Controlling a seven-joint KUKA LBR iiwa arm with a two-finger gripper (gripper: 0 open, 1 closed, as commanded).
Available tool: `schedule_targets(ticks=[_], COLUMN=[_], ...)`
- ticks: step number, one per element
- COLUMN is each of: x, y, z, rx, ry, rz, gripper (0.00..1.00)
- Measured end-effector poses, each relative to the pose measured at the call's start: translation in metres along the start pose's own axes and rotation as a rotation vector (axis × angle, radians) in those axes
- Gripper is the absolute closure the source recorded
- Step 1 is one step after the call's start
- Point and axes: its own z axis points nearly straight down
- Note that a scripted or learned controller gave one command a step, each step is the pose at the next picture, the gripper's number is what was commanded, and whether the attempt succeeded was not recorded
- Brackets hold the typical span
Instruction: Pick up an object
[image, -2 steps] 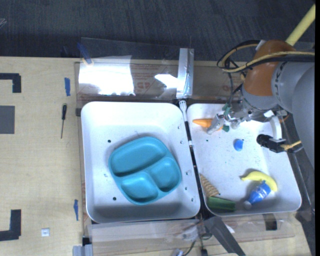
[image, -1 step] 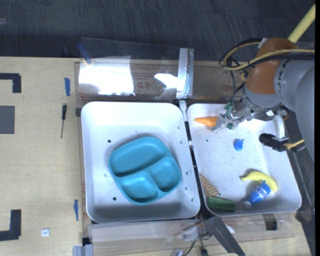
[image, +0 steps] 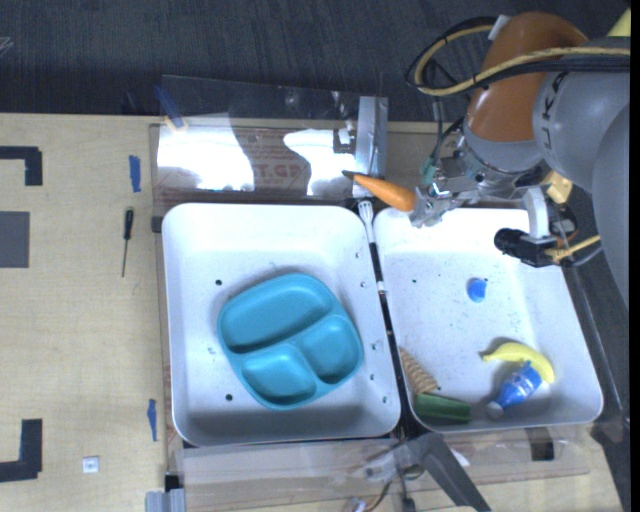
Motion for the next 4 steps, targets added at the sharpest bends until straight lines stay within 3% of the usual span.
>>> schedule_targets(ticks=[1,2,3,4], x=[0.028,-0.028,-0.026,-0.055], y=[0.002,-0.008,-0.008,-0.029], z=[0.007,0.007,0.006,0.104], rx=[0.011,0.011,0.011,0.008], ry=[-0.001,-0.004,-0.003,-0.002], rz=[0.290,0.383,0.381,0.072], gripper=[1.00,1.00,0.00,0.00])
